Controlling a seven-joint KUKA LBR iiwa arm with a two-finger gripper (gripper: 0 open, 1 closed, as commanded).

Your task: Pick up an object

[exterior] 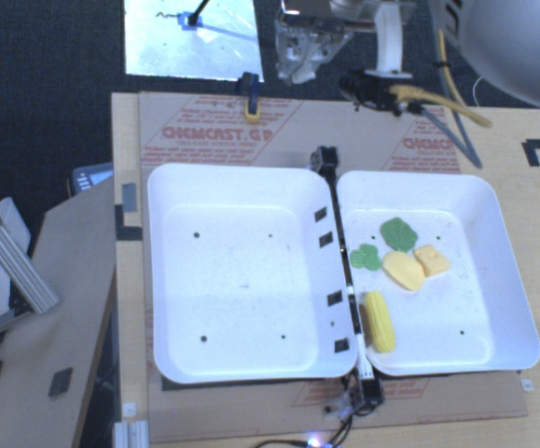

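Corn cob (378,321) lengthwise, near-far.

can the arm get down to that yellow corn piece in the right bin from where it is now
Probably yes. The corn piece lies alone near the right bin's left wall, nothing on top of it. The gripper hangs above the bench beyond the bins. The wall close beside the corn could crowd one finger.

A robotics lab: two white bins (251,180) clipped together on a plywood bench (531,157), a grey robot arm (503,17) overhead, loose cables (437,101), and aluminium framing (8,250) alongside.
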